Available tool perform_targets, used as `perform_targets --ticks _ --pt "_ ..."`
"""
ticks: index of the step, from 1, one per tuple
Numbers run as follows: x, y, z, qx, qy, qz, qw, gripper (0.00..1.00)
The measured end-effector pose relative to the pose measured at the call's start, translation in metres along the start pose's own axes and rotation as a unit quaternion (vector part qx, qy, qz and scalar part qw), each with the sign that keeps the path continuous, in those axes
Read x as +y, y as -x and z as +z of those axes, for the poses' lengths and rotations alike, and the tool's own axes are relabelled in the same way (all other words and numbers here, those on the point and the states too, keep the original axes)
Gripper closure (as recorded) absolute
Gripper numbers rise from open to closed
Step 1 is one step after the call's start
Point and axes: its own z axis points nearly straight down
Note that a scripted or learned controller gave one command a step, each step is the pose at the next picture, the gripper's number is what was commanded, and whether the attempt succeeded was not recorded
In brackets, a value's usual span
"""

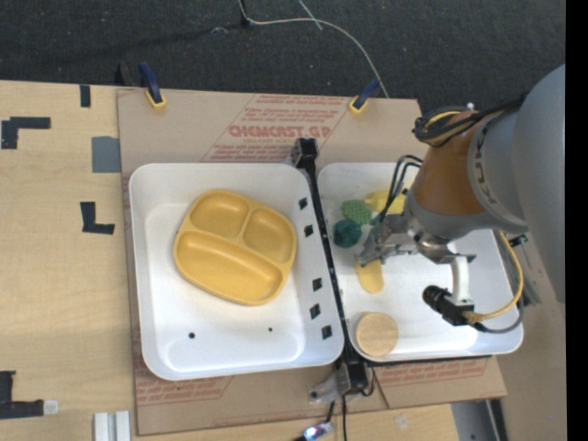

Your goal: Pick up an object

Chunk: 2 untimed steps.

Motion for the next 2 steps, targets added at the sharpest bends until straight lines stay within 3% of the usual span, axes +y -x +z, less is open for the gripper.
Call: perform_targets --ticks 2 --pt "0.011 -0.006 -0.107 0.001 -0.002 0.0 1.0 1.0"
